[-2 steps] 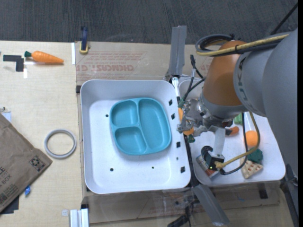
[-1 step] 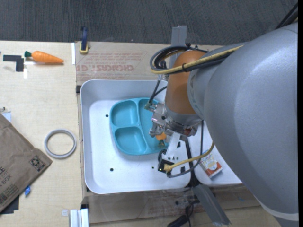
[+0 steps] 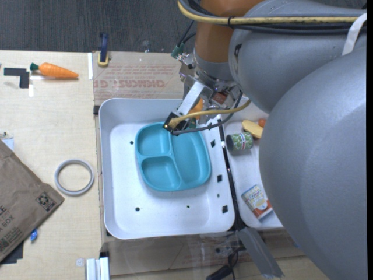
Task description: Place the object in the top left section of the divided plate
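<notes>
A teal divided plate with three sections lies in the left white bin, toward the bin's back right. My gripper hangs over the plate's far right edge, close to the wall between the two bins. A small orange bit shows right beside the gripper; whether it is held cannot be told. The wrist and the big grey arm hide what lies under the gripper.
The right bin holds a green can, a yellow piece and a small carton. On the bench to the left lie a toy carrot, a pale ring and a brown box.
</notes>
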Tool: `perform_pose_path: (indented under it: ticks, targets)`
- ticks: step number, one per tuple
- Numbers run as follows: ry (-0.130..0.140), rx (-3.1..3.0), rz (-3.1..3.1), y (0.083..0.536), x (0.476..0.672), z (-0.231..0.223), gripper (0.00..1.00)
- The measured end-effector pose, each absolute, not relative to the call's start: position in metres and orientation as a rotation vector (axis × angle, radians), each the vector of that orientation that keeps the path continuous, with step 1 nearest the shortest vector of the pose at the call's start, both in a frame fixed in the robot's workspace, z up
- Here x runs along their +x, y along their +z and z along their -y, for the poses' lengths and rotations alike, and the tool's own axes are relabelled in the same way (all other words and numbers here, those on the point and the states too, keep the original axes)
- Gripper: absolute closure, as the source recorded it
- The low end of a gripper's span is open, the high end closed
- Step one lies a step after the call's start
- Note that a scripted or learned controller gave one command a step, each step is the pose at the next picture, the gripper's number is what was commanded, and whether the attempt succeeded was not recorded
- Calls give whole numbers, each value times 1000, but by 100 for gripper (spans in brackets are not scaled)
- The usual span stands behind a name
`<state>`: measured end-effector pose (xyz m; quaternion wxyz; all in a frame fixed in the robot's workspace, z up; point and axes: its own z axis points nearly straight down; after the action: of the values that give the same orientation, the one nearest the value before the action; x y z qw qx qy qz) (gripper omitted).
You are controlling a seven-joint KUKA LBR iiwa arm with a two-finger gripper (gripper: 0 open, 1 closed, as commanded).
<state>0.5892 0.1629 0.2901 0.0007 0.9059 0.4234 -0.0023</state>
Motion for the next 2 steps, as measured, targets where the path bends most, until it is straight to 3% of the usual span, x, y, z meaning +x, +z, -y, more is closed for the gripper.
perform_pose_path:
  ticks: [1, 2]
  targets:
    - [-12, 2940, -1105, 233, 505, -103, 100]
    - [-11, 2902, -1203, 227, 502, -136, 100]
